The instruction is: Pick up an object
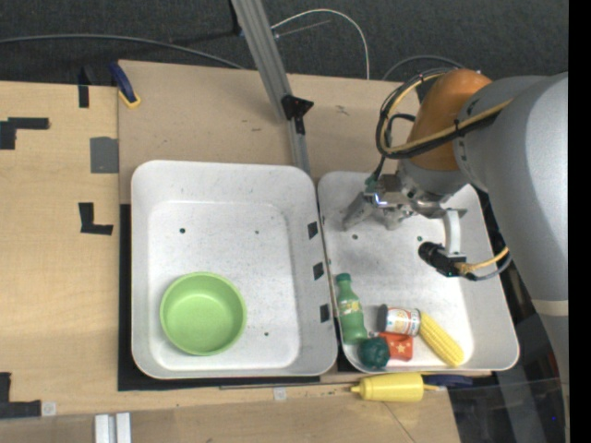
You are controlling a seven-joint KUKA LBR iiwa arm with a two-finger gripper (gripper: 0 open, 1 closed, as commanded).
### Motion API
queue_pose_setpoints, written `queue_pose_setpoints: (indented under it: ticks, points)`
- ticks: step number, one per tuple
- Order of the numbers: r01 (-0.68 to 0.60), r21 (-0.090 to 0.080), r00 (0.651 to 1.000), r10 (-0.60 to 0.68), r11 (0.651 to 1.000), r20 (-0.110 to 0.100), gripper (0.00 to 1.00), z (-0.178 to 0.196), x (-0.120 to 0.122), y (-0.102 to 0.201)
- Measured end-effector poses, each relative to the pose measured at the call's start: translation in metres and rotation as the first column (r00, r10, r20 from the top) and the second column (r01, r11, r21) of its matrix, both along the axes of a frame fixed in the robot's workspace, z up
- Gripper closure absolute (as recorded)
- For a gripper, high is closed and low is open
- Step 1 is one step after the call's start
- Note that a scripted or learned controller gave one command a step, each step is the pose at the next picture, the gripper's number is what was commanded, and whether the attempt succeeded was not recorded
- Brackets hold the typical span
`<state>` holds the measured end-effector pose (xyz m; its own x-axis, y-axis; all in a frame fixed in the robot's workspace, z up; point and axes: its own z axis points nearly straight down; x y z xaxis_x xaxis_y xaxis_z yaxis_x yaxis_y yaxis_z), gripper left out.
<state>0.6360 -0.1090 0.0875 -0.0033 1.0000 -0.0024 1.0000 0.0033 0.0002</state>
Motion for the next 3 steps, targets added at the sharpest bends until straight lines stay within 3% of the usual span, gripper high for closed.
queue_pose_setpoints:
  ticks: [1,3]
  points:
    - [-0.001,0.002,1.0,0.001,1.0,0.0,1.0,0.012,0.0,0.001]
    - [0.001,0.002,1.0,-0.001,1.0,0.003,1.0,0.112,0.007,0.001]
